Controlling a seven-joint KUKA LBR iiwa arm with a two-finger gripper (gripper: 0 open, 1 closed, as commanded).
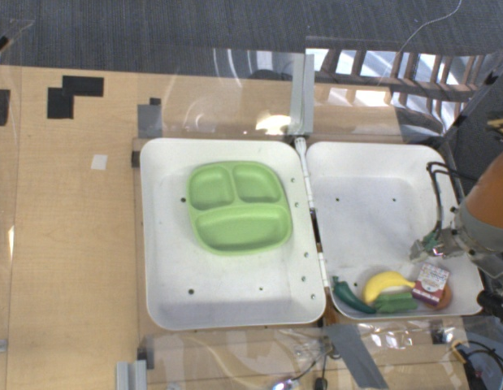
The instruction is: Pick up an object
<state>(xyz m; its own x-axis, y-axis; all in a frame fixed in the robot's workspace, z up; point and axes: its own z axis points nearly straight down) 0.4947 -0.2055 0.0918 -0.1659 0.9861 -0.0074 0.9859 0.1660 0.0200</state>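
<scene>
The arm [488,205] leans over the right bin [373,177], tool [434,246] state unclear.

Wooden bench [64,218]: bears two shallow white bins side by side, left bin [166,299] and right bin [373,177]; black markings [72,96] at its far left.

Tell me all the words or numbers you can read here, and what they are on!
Small carton in the right bin: it has a red and white printed label, but the print is too small and blurred to read.
Green plate, banana, left bin: no writing that I can see.
</scene>
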